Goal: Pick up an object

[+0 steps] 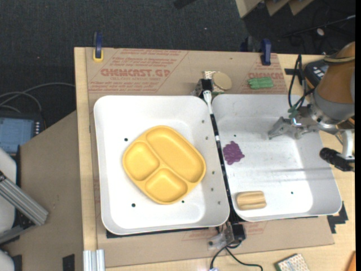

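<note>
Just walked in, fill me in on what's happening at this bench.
A grey arm reaches in from the right, its gripper hanging over the right bin, fingers spread with nothing between them. That bin holds a purple grape bunch and a tan bread roll, both untouched. The left bin holds a yellow divided plate.

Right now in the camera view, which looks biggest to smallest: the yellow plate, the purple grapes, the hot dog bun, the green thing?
1. yellow plate, by far
2. hot dog bun
3. purple grapes and green thing: too alike to rank
</note>
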Available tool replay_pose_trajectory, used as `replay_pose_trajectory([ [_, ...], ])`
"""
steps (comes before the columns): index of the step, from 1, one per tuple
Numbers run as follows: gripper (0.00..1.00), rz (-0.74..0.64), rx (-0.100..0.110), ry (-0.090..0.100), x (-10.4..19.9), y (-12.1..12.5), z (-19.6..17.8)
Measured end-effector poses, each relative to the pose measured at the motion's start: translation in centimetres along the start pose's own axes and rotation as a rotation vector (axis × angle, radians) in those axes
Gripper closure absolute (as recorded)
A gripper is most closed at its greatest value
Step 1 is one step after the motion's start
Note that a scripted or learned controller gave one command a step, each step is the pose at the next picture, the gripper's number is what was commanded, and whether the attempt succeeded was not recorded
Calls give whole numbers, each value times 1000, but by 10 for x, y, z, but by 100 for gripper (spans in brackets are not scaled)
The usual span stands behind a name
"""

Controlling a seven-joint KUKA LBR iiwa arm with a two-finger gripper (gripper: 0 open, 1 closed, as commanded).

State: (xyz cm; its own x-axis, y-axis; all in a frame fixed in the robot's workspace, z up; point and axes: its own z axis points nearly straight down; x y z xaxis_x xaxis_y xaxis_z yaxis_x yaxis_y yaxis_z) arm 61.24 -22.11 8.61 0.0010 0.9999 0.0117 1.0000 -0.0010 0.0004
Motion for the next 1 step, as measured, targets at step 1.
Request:
replay_pose_trajectory([
  [1,0,-4,20,6,6,54,3],
])
